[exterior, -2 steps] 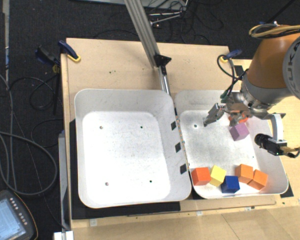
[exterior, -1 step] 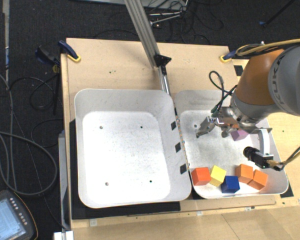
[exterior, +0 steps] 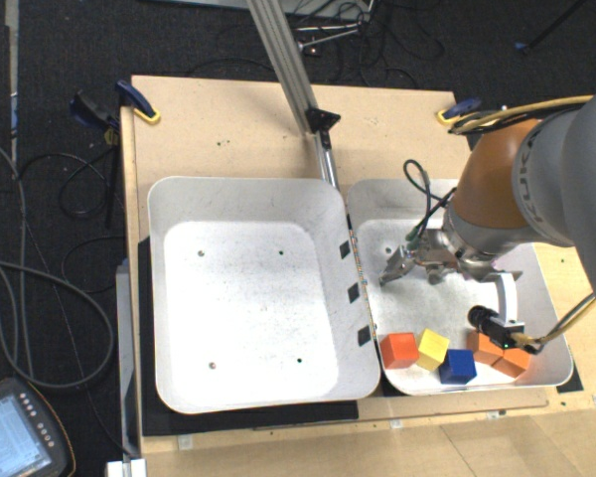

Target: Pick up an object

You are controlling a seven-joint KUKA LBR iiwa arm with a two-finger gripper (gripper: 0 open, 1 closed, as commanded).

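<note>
Several small blocks lie along the near edge of the right bin [exterior: 377, 229]: an orange cube [exterior: 400, 349], a yellow cube [exterior: 433, 348], a blue cube [exterior: 458, 367] and an orange block [exterior: 504, 356] at the near right corner. My gripper [exterior: 395, 268] hangs over the middle of the right bin, pointing left towards the divider. It is above and behind the blocks, apart from them, and nothing shows in its grasp. The arm's grey body and orange band [exterior: 492, 182] cover the bin's far right part.
The left bin [exterior: 161, 199] lies beside the right one, their rims meeting at the middle. A slanted metal pole [exterior: 283, 53] rises from behind the bins. Clamps sit on the bench's far corners. A white bracket with a black cable [exterior: 499, 311] hangs from the wrist near the orange block.
</note>
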